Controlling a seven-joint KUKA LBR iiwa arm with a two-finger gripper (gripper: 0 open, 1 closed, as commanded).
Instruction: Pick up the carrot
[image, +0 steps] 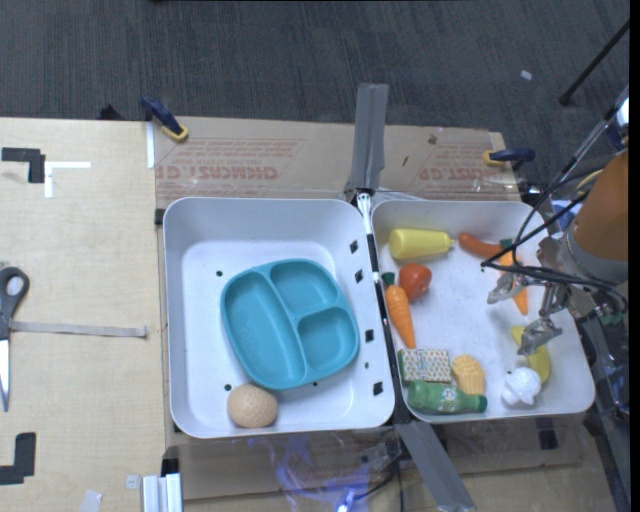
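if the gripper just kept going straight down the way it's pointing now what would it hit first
Probably the yellow toy banana at the right bin's right edge, which sits just under the gripper. Depth is hard to judge from this slanted view, so it could meet bare bin floor beside it. The orange toy carrot lies well off that line.

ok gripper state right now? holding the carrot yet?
Two-finger gripper: open, holding nothing, over the right white bin. Orange carrot lies by the bin's left wall.

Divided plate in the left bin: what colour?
Teal blue, plain; the divided plate shows clearly in the camera view.
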